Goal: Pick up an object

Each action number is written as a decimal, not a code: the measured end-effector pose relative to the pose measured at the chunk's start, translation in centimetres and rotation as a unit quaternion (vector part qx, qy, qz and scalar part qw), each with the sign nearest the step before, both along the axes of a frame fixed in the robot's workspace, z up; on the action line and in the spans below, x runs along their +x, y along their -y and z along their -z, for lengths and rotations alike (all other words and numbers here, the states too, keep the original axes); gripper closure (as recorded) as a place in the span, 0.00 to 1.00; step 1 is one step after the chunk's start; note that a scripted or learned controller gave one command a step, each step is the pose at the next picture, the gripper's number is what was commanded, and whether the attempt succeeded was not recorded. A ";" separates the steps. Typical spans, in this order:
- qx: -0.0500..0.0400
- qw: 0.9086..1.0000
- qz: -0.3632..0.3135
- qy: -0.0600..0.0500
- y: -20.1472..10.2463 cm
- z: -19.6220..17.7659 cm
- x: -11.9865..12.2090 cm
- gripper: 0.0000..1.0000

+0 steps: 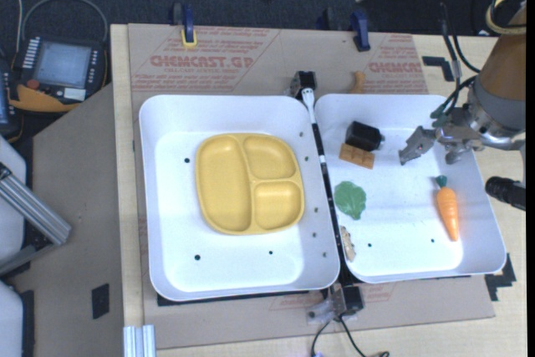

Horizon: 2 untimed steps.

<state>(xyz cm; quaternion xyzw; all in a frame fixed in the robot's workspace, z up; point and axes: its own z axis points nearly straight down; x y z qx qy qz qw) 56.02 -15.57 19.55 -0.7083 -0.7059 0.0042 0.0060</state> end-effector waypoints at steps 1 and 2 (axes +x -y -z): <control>-0.001 1.000 -0.002 0.007 0.0 -0.8 0.3 0.00; 0.000 1.000 -0.001 0.004 -0.3 3.5 0.3 0.00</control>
